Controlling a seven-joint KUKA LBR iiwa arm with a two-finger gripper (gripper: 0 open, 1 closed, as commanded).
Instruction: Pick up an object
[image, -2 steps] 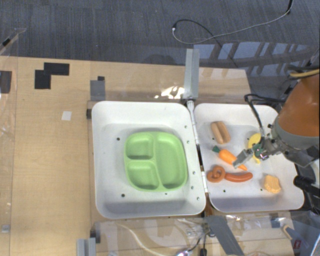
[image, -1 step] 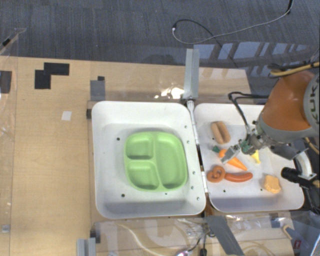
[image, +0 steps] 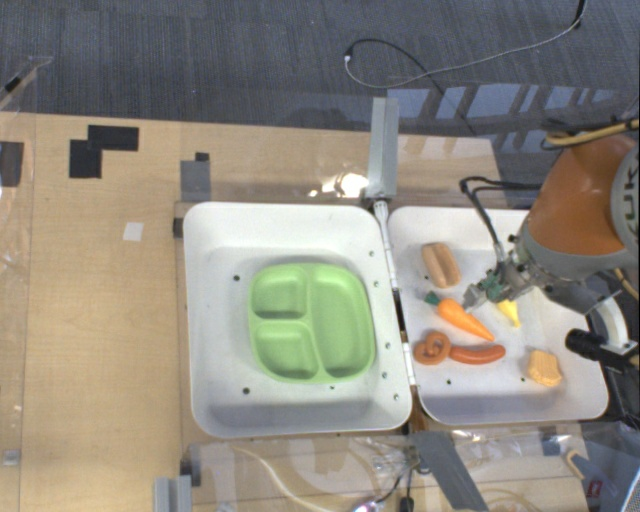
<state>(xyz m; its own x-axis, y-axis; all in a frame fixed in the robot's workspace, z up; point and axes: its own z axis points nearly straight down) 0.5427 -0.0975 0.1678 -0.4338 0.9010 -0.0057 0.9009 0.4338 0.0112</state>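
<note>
Two white bins are shown side by side. A green divided plate (image: 310, 322) lies in the left bin (image: 200, 300); the toy foods lie in the right bin (image: 590, 400). The gripper (image: 490, 291) is seen low over the right bin, just above the carrot (image: 463, 317), with a small yellow piece (image: 510, 312) just beside it. Whether the claw is released or clenched cannot be told. A bread roll (image: 440, 264), a pretzel (image: 432, 348), a sausage (image: 477, 353) and a tan chunk (image: 544, 368) lie near. The likely failures are judged to be a slip off the carrot's tapered, slanted body, or a closure that catches the yellow piece instead, since the two lie so close together.
</note>
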